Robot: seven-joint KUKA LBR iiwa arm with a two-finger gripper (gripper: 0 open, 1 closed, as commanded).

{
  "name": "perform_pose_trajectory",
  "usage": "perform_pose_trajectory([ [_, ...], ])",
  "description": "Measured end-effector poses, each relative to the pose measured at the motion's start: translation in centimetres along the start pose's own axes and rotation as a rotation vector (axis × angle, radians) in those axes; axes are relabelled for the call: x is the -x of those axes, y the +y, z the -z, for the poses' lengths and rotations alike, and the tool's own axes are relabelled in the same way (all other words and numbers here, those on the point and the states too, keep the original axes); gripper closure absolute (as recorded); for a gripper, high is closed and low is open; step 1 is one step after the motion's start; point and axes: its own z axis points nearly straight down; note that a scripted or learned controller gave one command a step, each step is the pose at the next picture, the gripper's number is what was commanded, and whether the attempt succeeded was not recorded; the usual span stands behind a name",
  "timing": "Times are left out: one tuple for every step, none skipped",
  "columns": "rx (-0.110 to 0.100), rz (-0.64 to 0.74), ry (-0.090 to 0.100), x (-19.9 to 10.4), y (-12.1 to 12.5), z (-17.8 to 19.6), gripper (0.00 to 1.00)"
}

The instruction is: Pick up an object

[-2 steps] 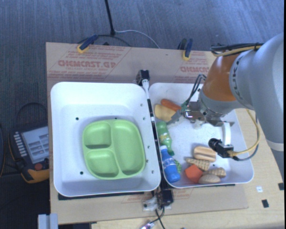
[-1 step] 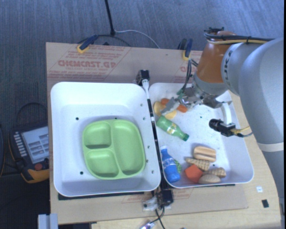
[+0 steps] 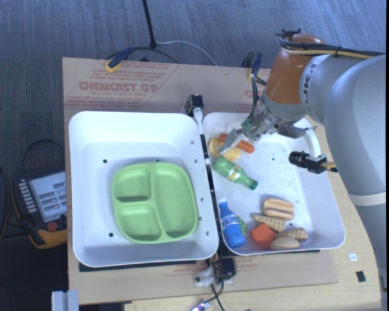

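My gripper [image 3: 235, 137] reaches down into the far left part of the right bin [image 3: 324, 203]. Its tip is right at a small cluster there: a yellow piece [image 3: 229, 154], an orange carrot-like piece [image 3: 246, 147] and another yellow piece [image 3: 213, 146] against the bin's left wall. I cannot see whether anything is held. A green bottle [image 3: 235, 173] lies just in front of the cluster. Nearer the front lie a blue bottle [image 3: 231, 224], a hot dog [image 3: 278, 207], a red tomato [image 3: 263, 234] and a tan bread-like piece [image 3: 286, 243].
The left bin [image 3: 91, 148] holds a green divided plate [image 3: 155, 201]. A black part [image 3: 306, 161] juts from the arm over the right bin. The rim between the bins [image 3: 206, 167] runs close beside the gripper. Cables and a controller [image 3: 42, 196] lie off the bench.
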Motion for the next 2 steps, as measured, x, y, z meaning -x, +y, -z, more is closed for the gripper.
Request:
perform_pose_trajectory([
  [-0.012, 0.168, 0.0, 0.49, -0.45, -0.01, 0.0],
  [0.002, -0.006, 0.003, -0.01, 0.02, -0.03, 0.0],
])
